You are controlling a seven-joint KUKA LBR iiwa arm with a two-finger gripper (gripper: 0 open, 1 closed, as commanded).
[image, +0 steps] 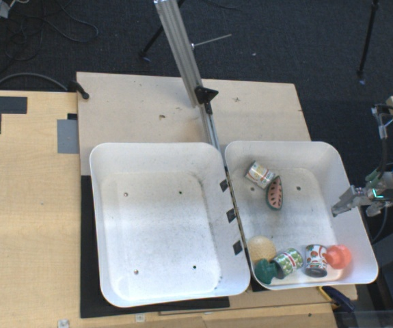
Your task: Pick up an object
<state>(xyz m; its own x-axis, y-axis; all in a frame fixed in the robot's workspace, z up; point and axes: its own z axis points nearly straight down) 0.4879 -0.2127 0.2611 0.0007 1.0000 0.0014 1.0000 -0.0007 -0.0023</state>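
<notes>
From the overhead camera you see the right bin (333,157) holding a small tin can (259,175) touching a watermelon slice (275,195), and along its near wall a beige ball (261,246), green toy (267,271), two cans (288,261) and an orange toy (337,256). The pincer (350,202) hovers at the right rim; you cannot tell its state.

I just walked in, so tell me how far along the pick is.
Nothing looks done yet: the toys, including the watermelon slice and orange piece, all lie in the right bin. In hand: the gripper sits at that bin's right rim, nothing visibly in it. Left: reach in, grasp, lift.
</notes>
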